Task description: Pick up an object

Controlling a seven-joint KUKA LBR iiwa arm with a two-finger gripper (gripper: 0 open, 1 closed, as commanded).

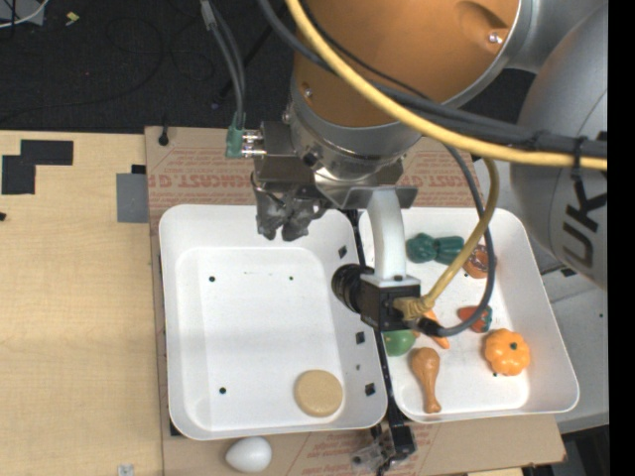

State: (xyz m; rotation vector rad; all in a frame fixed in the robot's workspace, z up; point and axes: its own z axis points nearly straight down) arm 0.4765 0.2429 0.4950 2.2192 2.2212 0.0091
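Note:
My gripper (284, 222) hangs over the far rim of the left bin (189, 315), near the bin's back right corner, with nothing visibly in it. A round tan disc (318, 393) lies at the front right of the left bin. In the right bin (551, 365) lie a teal piece (435, 248), an orange pumpkin (506, 352), a brown drumstick (427, 375) and a green piece (399, 342) partly hidden by the arm. The big orange and grey wrist covers the upper middle of the view.
A white egg (248, 454) rests on the cardboard in front of the left bin. A small orange-red piece (474, 317) and a reddish-brown piece (479, 259) lie in the right bin near the yellow cable. Pale wooden bench stretches to the left.

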